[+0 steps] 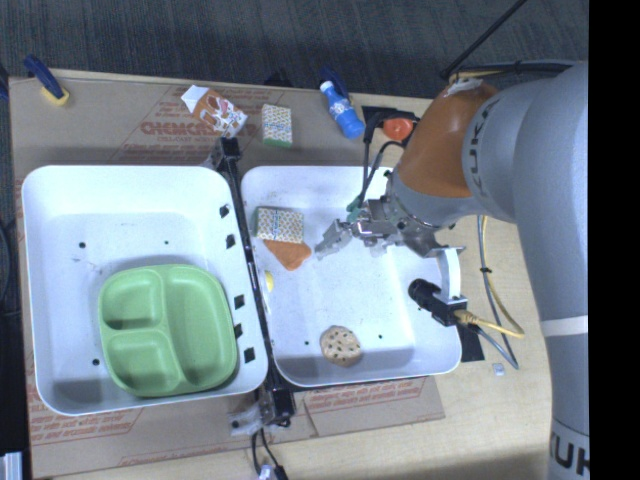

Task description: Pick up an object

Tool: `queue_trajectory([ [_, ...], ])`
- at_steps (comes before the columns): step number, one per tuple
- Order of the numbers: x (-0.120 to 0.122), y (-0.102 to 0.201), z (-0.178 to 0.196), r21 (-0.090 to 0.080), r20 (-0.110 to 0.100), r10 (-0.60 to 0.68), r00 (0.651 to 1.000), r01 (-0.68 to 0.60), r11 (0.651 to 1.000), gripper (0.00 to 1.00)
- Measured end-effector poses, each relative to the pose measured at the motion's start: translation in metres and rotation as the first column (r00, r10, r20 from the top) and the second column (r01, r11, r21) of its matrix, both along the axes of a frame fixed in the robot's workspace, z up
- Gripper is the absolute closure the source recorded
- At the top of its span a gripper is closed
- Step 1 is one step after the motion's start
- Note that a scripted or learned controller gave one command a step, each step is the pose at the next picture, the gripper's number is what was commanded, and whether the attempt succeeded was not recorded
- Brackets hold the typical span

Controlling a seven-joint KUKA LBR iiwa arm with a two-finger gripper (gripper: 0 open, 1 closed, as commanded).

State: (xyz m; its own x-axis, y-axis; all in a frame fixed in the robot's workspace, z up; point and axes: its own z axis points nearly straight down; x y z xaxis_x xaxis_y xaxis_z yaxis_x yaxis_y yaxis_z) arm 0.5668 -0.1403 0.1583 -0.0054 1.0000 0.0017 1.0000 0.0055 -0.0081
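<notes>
The grey arm with the orange band (470, 158) is seen reaching over the shallow white right-hand bin (400, 353), and the two-finger metal pincer (332, 240) is held slightly parted with nothing between its fingers. Far to the pincer's left, a green compartmented plastic tray (165, 328) is set in the left-hand white bin (50, 228). Just left of the pincer, a patterned square packet (279, 224) and an orange wedge-shaped piece (289, 256) are found touching, and a round brown cookie (341, 345) is placed below it.

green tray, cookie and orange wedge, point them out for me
green tray (205, 303), camera view, on the raised divider between its compartments
cookie (341, 344), camera view, centre of its top face
orange wedge (290, 256), camera view, middle of its upper surface
</notes>
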Motion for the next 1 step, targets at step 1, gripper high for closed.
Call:
queue_trajectory([
  [1,-0.0184,0.0809,0.0716,-0.001,0.007,0.002,1.000,-0.002,1.000,0.00],
])
